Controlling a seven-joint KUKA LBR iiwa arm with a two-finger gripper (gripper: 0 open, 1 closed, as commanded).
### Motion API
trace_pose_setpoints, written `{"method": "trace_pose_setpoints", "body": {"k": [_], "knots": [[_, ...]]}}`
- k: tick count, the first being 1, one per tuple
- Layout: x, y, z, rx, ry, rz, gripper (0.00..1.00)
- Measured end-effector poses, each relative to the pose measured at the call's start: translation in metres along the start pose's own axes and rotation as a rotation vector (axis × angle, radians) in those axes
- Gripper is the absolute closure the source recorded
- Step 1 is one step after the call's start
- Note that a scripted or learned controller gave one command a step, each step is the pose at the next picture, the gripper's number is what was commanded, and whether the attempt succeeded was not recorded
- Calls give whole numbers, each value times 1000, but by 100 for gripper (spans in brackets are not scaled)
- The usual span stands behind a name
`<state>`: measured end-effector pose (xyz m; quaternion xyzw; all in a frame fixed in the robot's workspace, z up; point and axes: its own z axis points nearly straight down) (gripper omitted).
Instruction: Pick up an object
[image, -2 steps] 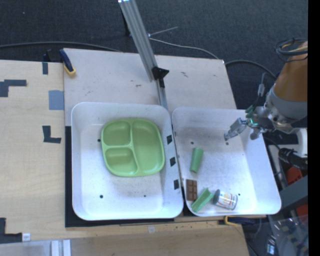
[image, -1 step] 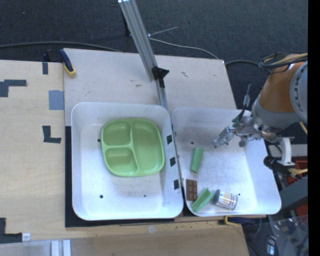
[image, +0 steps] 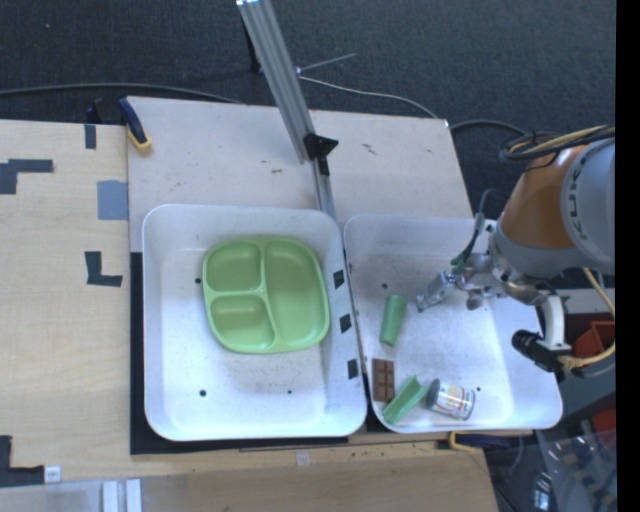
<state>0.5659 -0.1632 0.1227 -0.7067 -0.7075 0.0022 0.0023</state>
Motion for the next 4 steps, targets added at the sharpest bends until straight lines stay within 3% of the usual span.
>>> {"method": "trace_pose_setpoints", "body": {"k": [1,2,4], "knots": [[0,0,34,-6,-2,0,0],[1,0,24,-5,-1,-2,100],[0,4,-99,-11,-2,0,100]]}}
